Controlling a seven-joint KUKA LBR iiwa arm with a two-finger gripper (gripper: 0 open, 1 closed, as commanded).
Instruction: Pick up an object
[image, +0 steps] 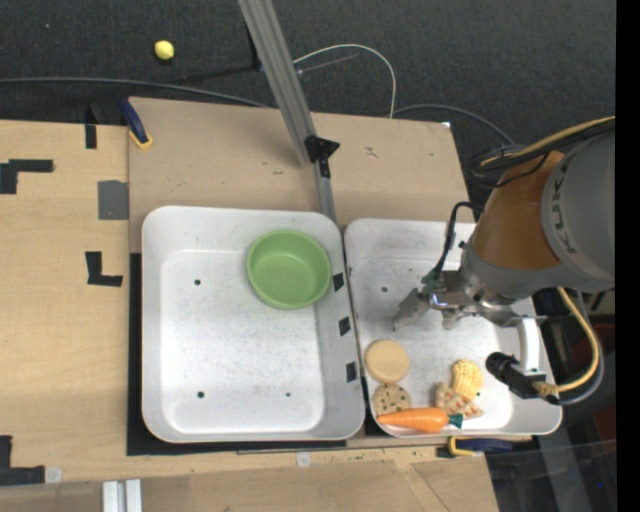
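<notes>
A tan round cookie (387, 359) lies in the right bin (395, 250), near its front-left corner — carrot (428, 421) and corn cob (465, 378) just beside. Above it hovers the gripper (420, 303), fingers slightly apart, holding nothing. A green bowl (289, 268) sits in the left bin (180, 300).

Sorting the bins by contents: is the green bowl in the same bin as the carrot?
No, the green bowl sits in the left bin; the carrot lies in the right bin.
</notes>
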